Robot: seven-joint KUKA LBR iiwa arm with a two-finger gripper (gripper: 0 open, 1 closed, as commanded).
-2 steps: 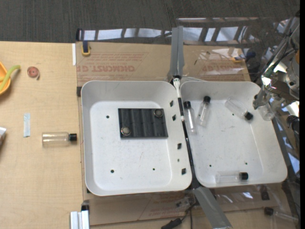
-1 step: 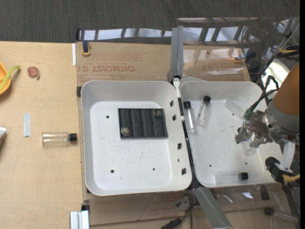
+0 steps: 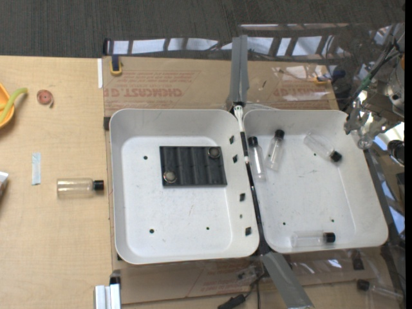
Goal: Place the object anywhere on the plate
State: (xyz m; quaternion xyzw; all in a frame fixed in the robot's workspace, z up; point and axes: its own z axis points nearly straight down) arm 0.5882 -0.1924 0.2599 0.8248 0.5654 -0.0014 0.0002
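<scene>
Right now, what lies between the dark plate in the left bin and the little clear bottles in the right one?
In the camera view, past the plate come bare white floor, then both bins' touching rims, then the nearest vial.

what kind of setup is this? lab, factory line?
Looks like a robotics lab bench, not a production line: two white bins taped down on cardboard, clear vials loose in the right one, a dark ridged plate in the left, and the gripper waiting at the right edge.

Left bin [image 3: 122,192]: dark ridged plate [image 3: 193,166] w/ two small round pieces on it. Right bin [image 3: 360,230]: four clear vials w/ black caps, e.g. one [image 3: 312,239] by the near rim. Gripper [image 3: 360,124] over the right bin's far-right corner. Fifth vial [image 3: 80,187] on tabletop [image 3: 51,250], left.
</scene>
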